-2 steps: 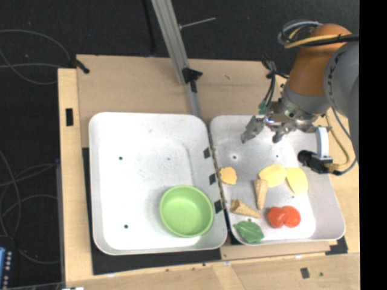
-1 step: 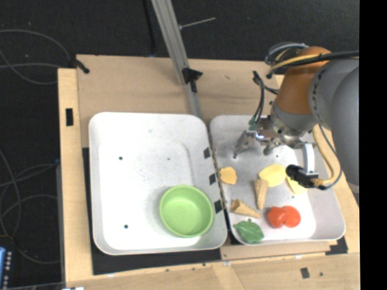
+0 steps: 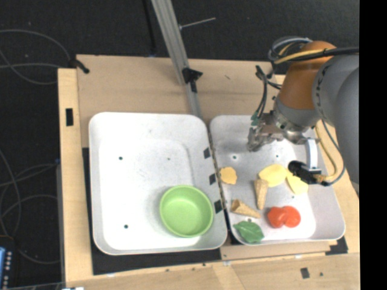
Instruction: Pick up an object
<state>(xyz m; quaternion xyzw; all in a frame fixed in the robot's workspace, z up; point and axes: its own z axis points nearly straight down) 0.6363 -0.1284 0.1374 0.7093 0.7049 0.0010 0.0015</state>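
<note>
Gripper (image 3: 261, 139) hangs over the right bin's (image 3: 236, 132) bare far end, holding nothing evident; the toys, nearest a yellow piece (image 3: 273, 174), lie toward its near edge, so it should centre over one piece clear of its neighbours before descending.

You're looking down from one fixed camera above the bench (image 3: 139, 83), tilted at a slant. It sits far enough back to take in both white bins (image 3: 109, 162), and the arm (image 3: 314, 83) enters from 3 o'clock.

end effector (image 3: 261, 139) finger state unclear, arm (image 3: 338, 101) cut off at right edge
</note>
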